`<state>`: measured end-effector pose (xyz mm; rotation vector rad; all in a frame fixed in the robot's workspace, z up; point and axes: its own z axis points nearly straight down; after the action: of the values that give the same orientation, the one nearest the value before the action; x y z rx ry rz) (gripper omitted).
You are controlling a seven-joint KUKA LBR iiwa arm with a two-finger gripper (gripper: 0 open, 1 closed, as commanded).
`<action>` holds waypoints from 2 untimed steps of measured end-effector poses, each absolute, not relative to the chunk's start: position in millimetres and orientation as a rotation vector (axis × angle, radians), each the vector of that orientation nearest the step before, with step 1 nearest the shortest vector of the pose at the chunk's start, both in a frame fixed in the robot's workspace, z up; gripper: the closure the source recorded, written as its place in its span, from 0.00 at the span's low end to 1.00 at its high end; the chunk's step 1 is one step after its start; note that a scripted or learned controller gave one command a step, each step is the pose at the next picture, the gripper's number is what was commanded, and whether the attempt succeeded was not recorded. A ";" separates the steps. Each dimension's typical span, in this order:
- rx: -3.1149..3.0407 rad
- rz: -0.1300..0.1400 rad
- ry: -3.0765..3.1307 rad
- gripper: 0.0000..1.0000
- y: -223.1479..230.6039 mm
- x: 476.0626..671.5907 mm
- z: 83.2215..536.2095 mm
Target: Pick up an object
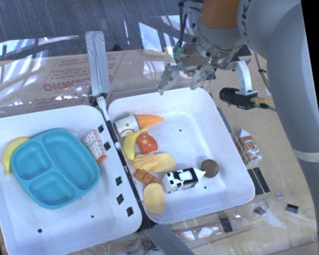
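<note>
Arm: the grey KUKA arm (pixel 276 25), orange band above the wrist, reaches in from the right and hangs over the far edge of the right bin (pixel 228 142).
Gripper: the gripper (pixel 183 80) sits above the right bin's far rim, fingers spread apart, nothing between them.
Right bin, near its left wall: a carrot (pixel 149 120) beside a small can (pixel 126 125) at the far end; below them a banana (pixel 129 146), a red piece (pixel 146 143), tan wooden blocks (pixel 153 165) and a pale yellow lemon-like fruit (pixel 154 198) toward the near edge.
Right bin, near edge middle: a black-and-white toy cow (pixel 183 178), with a brown ball (pixel 209 168) just beside it.
Left bin (pixel 14 239): a blue divided plate (pixel 54 166) in the middle, a yellow banana (pixel 11 152) tucked along its left side, a small red-and-white can (pixel 94 145) by the right wall.
</note>
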<state>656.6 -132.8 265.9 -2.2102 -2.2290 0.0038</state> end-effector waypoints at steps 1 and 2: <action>-2.211 0.013 -2.218 0.00 -90.2 654.0 128.2; -2.268 0.009 -2.169 0.00 -129.2 621.3 90.2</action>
<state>621.3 -129.2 90.2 -2.2676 -2.1687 0.0086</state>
